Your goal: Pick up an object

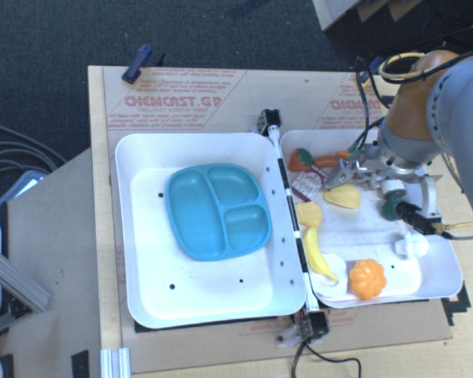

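Note:
My gripper (349,170) is low in the back part of the right bin (441,278), at the end of the grey arm with its orange band (414,105). Just below it lies a pale yellow wedge (343,198). To its left, an orange carrot-like piece (319,161) with a green end rests against the bin's back wall. A red and white packet (306,186) and a yellow block (308,213) lie by the divider. Nearer the front are a banana (316,252) and an orange pumpkin-shaped toy (366,278).
The left bin (142,282) holds a blue divided plate (219,209). A small white object (411,246) and a teal piece (391,207) lie under the arm at the right. Cables run along the right edge. A blue clip (136,64) sits at the bench's back left.

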`<state>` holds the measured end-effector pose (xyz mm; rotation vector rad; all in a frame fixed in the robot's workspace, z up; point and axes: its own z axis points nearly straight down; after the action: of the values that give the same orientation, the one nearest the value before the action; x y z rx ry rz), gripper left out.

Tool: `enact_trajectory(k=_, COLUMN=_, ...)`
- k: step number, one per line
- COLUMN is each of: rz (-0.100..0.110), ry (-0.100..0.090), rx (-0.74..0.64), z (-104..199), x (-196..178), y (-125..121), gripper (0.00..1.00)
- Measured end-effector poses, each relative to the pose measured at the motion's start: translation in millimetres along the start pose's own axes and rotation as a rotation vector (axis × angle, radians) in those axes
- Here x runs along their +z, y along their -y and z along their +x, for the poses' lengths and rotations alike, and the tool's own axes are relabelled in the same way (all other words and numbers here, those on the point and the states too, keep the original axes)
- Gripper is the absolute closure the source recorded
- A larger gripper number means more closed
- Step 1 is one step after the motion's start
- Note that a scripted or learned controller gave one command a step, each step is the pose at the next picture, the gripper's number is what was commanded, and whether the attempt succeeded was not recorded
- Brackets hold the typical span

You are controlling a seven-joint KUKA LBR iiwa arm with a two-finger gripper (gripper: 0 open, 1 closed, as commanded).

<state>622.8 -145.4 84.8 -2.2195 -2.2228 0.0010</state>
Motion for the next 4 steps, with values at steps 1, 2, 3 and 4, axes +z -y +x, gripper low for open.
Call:
enact_trajectory(k=1, rz=-0.002, ry=0.001, rx=-0.001, z=0, x=-11, y=-1, gripper=1.0)
enact_trajectory(k=2, rz=-0.001, ry=0.001, rx=-0.001, z=0, x=-11, y=-1, gripper=0.0)
enact_trajectory(k=3, rz=0.012, ry=0.002, rx=0.0, z=3, x=-4, y=-42, gripper=0.0)
enact_trajectory(k=4, rz=0.01, ry=0.005, rx=-0.003, z=3, x=-15, y=-43, gripper=1.0)
